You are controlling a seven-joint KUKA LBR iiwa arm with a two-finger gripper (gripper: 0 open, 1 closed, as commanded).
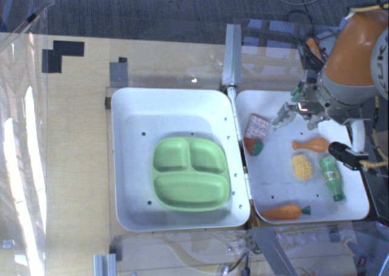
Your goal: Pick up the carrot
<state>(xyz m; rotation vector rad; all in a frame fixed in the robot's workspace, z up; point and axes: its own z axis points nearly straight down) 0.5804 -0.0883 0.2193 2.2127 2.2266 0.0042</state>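
The carrot [283, 212], orange with a green tip, lies flat against the front wall of the right bin [267, 199]. My gripper [298, 117] hangs over the back of that bin, far from the carrot. Its two fingers are spread open with nothing between them. The grey arm with its orange band [355, 50] comes in from the right.
The right bin also holds a tan drumstick [311, 144], a yellow corn cob [301, 166], a green bottle [332, 177], a pink box [257, 127] and a strawberry [254, 146]. A green divided plate [191, 173] sits in the left bin [130, 147].
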